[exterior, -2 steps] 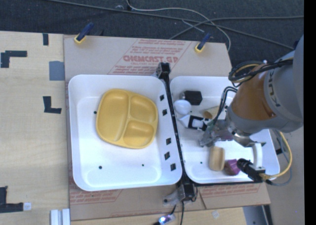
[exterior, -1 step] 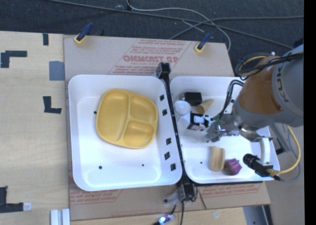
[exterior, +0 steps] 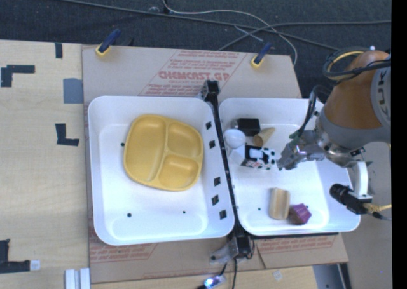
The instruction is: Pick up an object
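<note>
The right bin (exterior: 318,111) holds several small objects: a black block (exterior: 247,125), a white ball (exterior: 234,138), a tan cone (exterior: 265,135), a black-and-white spotted toy (exterior: 259,157), a tan wooden cylinder (exterior: 278,203) and a purple piece (exterior: 299,213). My gripper (exterior: 287,160) hangs low over the right bin, just right of the spotted toy. Nothing shows between its fingers.
A yellow divided plate (exterior: 163,152) lies in the left bin (exterior: 102,173). A black divider with clips (exterior: 220,173) runs between the bins. Cables cross the dark floor at the back, and blue-yellow clamps (exterior: 108,41) hold the cardboard under the bins.
</note>
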Robot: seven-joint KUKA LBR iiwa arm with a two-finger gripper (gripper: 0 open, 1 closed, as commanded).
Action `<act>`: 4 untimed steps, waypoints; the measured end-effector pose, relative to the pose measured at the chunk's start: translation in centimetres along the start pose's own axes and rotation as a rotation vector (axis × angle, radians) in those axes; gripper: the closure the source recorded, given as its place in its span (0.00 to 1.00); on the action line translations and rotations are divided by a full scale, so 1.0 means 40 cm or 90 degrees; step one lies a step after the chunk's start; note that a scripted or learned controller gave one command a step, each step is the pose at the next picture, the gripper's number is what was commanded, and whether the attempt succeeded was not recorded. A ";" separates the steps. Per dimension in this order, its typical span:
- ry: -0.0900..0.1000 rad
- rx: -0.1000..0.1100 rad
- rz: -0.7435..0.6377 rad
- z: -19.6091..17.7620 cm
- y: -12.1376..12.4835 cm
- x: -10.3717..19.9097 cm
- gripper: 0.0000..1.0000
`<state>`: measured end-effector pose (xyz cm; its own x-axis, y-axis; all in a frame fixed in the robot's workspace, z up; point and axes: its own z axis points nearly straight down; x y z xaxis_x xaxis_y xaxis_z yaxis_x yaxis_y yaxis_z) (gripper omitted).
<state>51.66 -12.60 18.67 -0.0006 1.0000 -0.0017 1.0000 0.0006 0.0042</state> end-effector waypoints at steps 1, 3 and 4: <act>0.000 0.000 0.000 -0.132 0.003 0.000 1.00; 0.001 0.004 -0.003 -0.102 0.024 0.247 1.00; 0.002 0.003 -0.005 -0.115 0.068 0.386 1.00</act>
<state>54.37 2.85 23.27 -0.0077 1.0000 0.0013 1.0000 0.0077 -0.0005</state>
